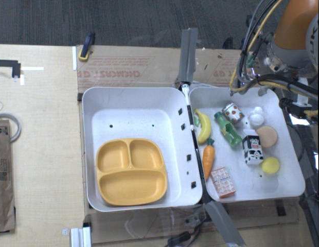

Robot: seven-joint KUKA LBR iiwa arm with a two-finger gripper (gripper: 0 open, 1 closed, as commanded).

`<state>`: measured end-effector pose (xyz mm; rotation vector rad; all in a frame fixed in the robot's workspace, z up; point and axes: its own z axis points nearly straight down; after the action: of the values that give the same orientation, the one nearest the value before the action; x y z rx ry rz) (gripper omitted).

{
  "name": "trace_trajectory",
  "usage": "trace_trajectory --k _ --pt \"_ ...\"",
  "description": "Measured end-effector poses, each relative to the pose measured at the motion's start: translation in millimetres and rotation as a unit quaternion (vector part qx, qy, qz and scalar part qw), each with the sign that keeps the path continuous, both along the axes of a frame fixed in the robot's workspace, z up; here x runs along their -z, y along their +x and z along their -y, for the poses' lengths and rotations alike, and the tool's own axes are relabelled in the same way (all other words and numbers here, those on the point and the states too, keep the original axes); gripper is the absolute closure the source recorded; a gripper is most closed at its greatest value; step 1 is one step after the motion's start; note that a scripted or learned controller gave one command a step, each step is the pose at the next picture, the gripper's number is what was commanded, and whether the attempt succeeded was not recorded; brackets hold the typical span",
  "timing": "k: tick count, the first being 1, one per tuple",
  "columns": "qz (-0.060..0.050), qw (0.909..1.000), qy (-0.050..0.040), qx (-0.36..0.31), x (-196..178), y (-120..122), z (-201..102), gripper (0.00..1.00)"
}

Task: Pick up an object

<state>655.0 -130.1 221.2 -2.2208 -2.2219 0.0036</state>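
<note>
Right now the arm [298, 14] waits at the far right, while the carrot [208, 160], in the right bin [290, 184] by the divider, looks light, hard, best pinched mid-body.

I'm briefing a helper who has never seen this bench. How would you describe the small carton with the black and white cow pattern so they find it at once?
Look in the right bin, the one holding the toy food rather than the yellow tray. Toward its right side, the cow-pattern carton stands just below the tan round piece and up-left of the yellow ball. It is the only black and white item; the other carton is pinkish.
</note>
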Motion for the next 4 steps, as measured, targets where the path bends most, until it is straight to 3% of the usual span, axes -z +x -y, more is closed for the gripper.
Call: trace_trajectory --k 1,2,3,4 --pt "0.002 0.9989 0.0 -0.048 116 -47 -23 0.0" --pt "0.001 0.9864 0.0002 -0.165 62 -91 9 0.0" --pt "0.001 0.9723 0.0004 -0.234 124 -91 37 0.0" --pt "0.001 0.9137 0.0004 -0.406 113 -109 33 0.0"
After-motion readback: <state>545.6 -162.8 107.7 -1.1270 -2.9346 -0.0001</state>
